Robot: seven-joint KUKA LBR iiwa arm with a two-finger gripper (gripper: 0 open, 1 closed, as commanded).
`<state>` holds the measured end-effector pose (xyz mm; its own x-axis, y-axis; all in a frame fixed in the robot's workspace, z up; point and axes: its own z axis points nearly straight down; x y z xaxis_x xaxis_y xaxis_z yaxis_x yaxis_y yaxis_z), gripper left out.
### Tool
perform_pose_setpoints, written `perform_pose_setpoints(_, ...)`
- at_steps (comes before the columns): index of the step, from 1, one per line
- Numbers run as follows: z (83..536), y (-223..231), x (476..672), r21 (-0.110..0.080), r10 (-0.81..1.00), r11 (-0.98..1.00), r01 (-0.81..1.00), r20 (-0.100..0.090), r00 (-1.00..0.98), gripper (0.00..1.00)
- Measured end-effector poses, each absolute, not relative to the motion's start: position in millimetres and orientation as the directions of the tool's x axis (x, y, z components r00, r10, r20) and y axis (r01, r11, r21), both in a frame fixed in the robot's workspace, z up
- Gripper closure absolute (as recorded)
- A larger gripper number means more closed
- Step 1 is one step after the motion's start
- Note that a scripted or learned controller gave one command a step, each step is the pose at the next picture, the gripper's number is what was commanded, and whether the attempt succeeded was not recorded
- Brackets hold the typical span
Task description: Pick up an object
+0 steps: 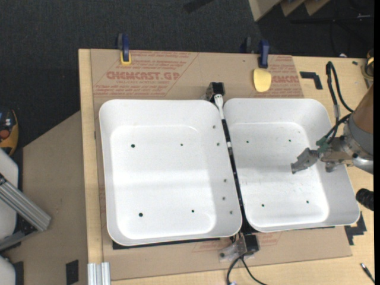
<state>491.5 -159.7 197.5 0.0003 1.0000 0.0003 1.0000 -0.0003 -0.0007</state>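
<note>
While the grey two-finger gripper [301, 162] hangs over the shallow white plastic right bin [279, 209], whether its fingers are spread cannot be told, and no object to pick shows between them.

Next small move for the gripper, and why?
Probably lift and pull back rather than close. The two-finger gripper hangs over the right shallow white bin, with bare white floor under it. The one small thing I see is a yellow rounded piece on the cardboard sheet behind the bins.
</note>
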Motion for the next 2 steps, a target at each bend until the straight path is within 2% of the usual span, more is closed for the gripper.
perform_pose_setpoints(1, 469, -165, 480.1, 0.021, 1.0, 0.001, 1.0, -0.007, -0.001, 0.0)
perform_pose_setpoints(2, 390, -70, 479.5, -0.006, 1.0, 0.009, 1.0, 0.004, -0.009, 0.0)
